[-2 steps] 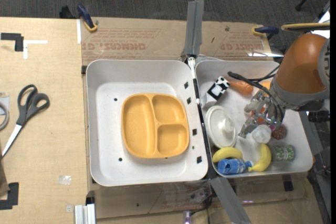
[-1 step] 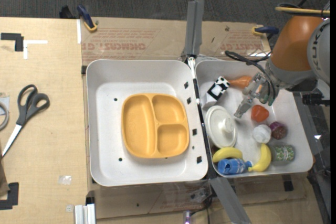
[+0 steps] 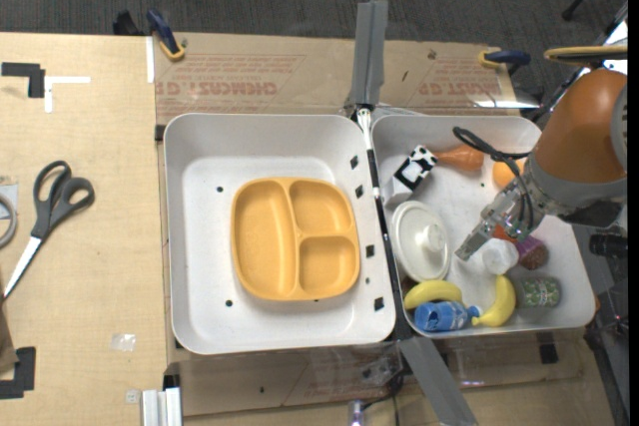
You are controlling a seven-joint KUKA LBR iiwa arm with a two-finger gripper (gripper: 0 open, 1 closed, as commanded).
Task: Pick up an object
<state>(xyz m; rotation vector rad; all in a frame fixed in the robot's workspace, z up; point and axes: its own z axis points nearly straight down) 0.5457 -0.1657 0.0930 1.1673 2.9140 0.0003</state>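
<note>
— Over the right bin [image 3: 574,309]: gripper [image 3: 479,242], fingers spread open, holding nothing, just above a white bottle [image 3: 497,257].
— Nearby: white bowl [image 3: 420,239] to its left, banana [image 3: 469,299] and blue bottle [image 3: 439,317] below. In the left bin [image 3: 190,244]: yellow divided plate [image 3: 296,238].

so the arm [image 3: 584,140] is a chunky rounded thing, big glossy orange band up top with grey casing under it. a thin black cable [image 3: 482,144] loops off the wrist side. the claw [image 3: 489,232] is slim grey metal with some reddish bits near its base
</note>
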